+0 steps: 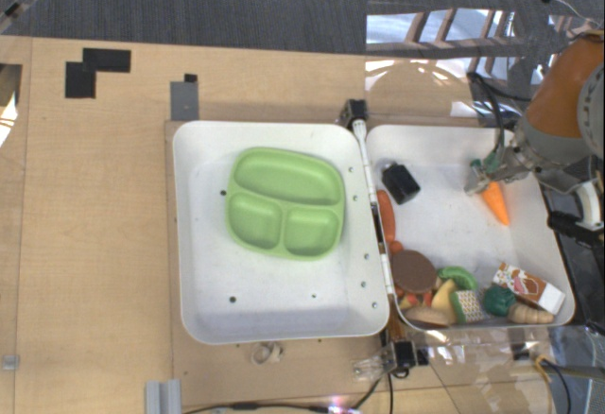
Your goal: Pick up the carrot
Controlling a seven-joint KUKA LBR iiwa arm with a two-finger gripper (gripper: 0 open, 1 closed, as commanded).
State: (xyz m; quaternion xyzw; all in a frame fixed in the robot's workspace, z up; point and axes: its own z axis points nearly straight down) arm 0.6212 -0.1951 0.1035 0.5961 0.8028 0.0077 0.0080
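Green divided plate (285, 203) in left bin (203, 308); carrot (496, 203) in right bin (444, 199).

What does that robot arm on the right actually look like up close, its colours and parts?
The arm is rounded and bulky, with a grey shell and a broad orange band above the wrist. Dark cables run along it near the wrist. It ends in a small gripper of pale grey metal.

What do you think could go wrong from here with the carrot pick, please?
The gripper sits at the carrot's top end, so any hold would be near the tip, and the carrot might swing or slip out on lifting. The carrot also lies close to the right bin's far right wall, which could hinder the fingers.
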